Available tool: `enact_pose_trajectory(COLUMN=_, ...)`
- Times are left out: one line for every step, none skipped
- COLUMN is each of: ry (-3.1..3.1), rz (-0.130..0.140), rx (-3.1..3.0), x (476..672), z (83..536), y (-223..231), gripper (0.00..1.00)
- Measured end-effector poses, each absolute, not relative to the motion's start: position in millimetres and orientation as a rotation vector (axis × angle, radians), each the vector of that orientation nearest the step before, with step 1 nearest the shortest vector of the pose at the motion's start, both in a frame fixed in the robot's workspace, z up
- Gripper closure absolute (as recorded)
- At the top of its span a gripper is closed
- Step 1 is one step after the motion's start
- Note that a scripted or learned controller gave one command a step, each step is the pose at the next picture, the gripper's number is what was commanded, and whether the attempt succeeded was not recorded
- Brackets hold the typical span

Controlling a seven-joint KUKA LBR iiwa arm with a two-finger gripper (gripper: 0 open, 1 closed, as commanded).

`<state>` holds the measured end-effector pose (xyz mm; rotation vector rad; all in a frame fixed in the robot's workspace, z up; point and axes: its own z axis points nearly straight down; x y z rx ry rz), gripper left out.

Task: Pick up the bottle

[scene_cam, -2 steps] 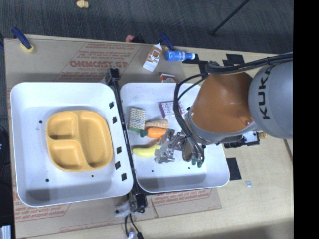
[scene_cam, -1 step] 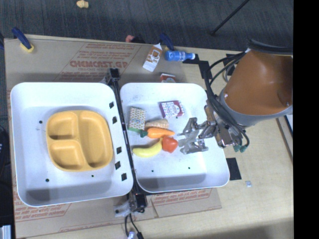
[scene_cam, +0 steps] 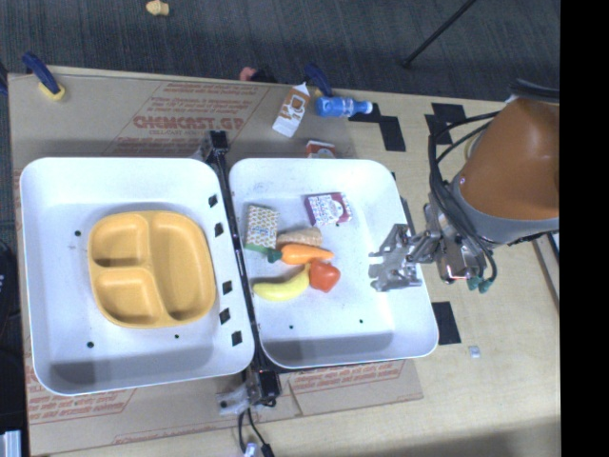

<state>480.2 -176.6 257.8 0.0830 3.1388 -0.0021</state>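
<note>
A small blue bottle point(scene_cam: 341, 107) lies on its side on the bench behind the right bin point(scene_cam: 409, 327), outside both bins. My gripper point(scene_cam: 385, 263) hangs over the right side of the right bin, well in front of the bottle and apart from it. Its two fingers point(scene_cam: 390, 244) stand spread, open, with nothing between them. The grey arm with its orange band point(scene_cam: 514, 165) comes in from the right.
In the right bin lie a banana point(scene_cam: 283, 288), a carrot point(scene_cam: 306, 253), a red fruit point(scene_cam: 324, 275), a cracker packet point(scene_cam: 262, 226) and a purple carton point(scene_cam: 327, 208). The left bin point(scene_cam: 48, 350) holds a yellow divided tray point(scene_cam: 152, 267). A small carton point(scene_cam: 292, 110) lies beside the bottle.
</note>
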Motion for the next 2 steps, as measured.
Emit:
enact_pose_trajectory(ry=3.125, rz=-0.003, rx=0.304, x=477.0, z=253, y=-210, gripper=1.0)
enact_pose_trajectory(ry=3.124, rz=-0.005, rx=0.3, x=477.8, z=263, y=-210, gripper=1.0)
